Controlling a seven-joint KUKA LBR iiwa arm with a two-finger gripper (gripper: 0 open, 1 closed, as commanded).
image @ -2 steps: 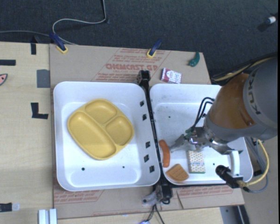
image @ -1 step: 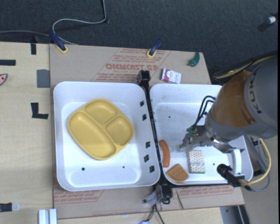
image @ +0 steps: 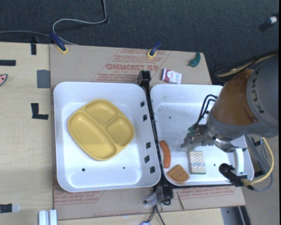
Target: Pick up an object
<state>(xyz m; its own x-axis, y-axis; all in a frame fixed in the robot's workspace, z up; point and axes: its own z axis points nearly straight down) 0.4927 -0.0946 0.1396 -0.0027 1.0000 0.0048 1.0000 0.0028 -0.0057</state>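
Observation:
In the right bin (image: 178,104) lie a small patterned white box (image: 196,162), an orange sausage (image: 165,153) along the left wall, and a tan toast-like piece (image: 178,174) at the front. My gripper (image: 195,140) hangs low in this bin, just above and behind the box. Nothing shows between the fingers. The grey arm with its orange band (image: 234,102) covers the bin's right side.
The left bin (image: 70,172) holds a yellow three-compartment plate (image: 101,129). A small red-and-white packet (image: 171,76) lies on the cardboard behind the right bin. Clips and a cable sit along the cardboard's back edge.

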